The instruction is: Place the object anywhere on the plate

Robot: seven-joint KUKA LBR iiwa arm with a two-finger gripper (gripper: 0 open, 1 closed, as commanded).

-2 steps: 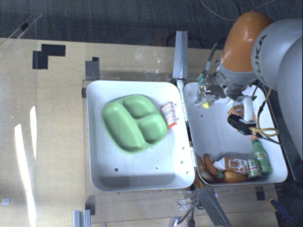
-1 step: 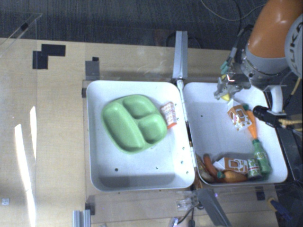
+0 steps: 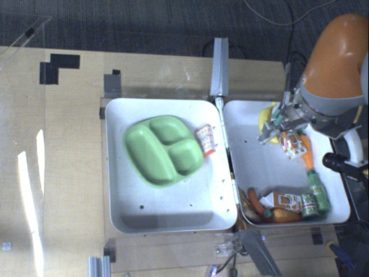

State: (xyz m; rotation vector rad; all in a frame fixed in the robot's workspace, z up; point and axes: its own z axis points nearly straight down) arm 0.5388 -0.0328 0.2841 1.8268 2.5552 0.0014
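The gripper (image 3: 275, 124) hangs over the far part of the right bin (image 3: 253, 172). Just behind it lies a banana (image 3: 264, 118); just to its right, a small carton (image 3: 292, 145), with a carrot (image 3: 305, 150) beside that. Nearer the camera, along the bin's front wall, lie a sausage (image 3: 253, 203), a flat box (image 3: 287, 201) and a bottle (image 3: 317, 193). Well to the gripper's left, in the left bin (image 3: 161, 212), sits the plate (image 3: 164, 149), a small packet (image 3: 206, 139) touching its right edge.

The plate (image 3: 164, 150) was a pale mint green, sitting in a plain white bin (image 3: 124, 212). The little packet (image 3: 206, 140) beside it was red and white. The other bin (image 3: 248, 166) held a yellow banana (image 3: 265, 118), an orange carrot (image 3: 305, 149) and a green bottle (image 3: 317, 194). The counter (image 3: 57, 154) was light tan wood.
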